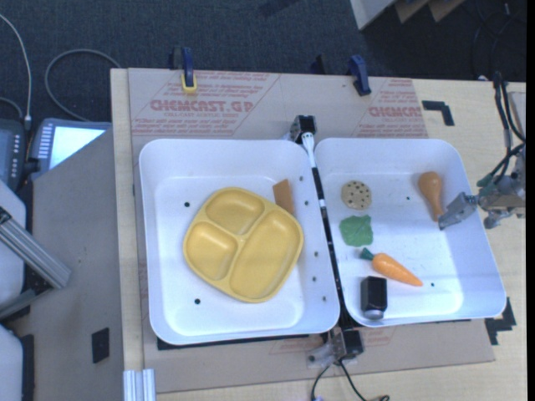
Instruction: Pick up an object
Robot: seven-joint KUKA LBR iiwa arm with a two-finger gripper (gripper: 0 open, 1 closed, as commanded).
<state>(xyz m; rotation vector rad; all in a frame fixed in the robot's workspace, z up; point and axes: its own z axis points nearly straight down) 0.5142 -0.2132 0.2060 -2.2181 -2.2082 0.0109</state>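
Observation:
The right bin (pixel 468 295) holds several small items. A round speckled cookie (pixel 356 194) lies near its back left, with a green leafy piece (pixel 357 230) just in front of it. An orange carrot (pixel 394 267) lies slantwise in the middle, and a black block (pixel 374 296) sits at the front left. A tan pear-shaped piece (pixel 431 190) lies at the back right. My gripper (pixel 470 206) reaches in over the bin's right rim, just right of and slightly in front of the tan piece. Nothing shows in its grasp.
The left bin (pixel 159 249) carries a yellow divided plate (pixel 242 243), with a small brown block (pixel 284 196) behind its right edge. Blue clamps (pixel 188 61) grip the cardboard at the back. Cables (pixel 512 132) hang at the right.

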